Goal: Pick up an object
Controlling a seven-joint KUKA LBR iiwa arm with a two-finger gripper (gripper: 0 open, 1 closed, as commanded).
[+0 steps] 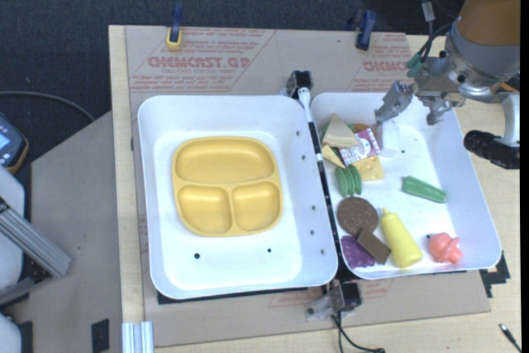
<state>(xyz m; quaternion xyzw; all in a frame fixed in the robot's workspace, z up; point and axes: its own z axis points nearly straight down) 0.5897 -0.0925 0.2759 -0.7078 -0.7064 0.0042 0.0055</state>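
Gripper point(413, 99) poised over the far end of the right bin point(475, 202), jaws spread, nothing between them.

Camera view: candidate objects lie nearer the camera than the gripper, crowded along the divider side of the right bin. A pale wedge point(339, 131) and a pink packet point(369, 143) overlap just below the gripper; green beans point(348, 178), a brown disc point(357, 214) and a yellow bottle point(400, 238) follow. Judged risk: a descent into this cluster could strike two items, push one aside, or close on an edge that slips. The green piece point(424, 189) and pink toy point(445, 248) stand apart, so are safer targets. The yellow tray point(226, 184) occupies the left bin point(157, 202).
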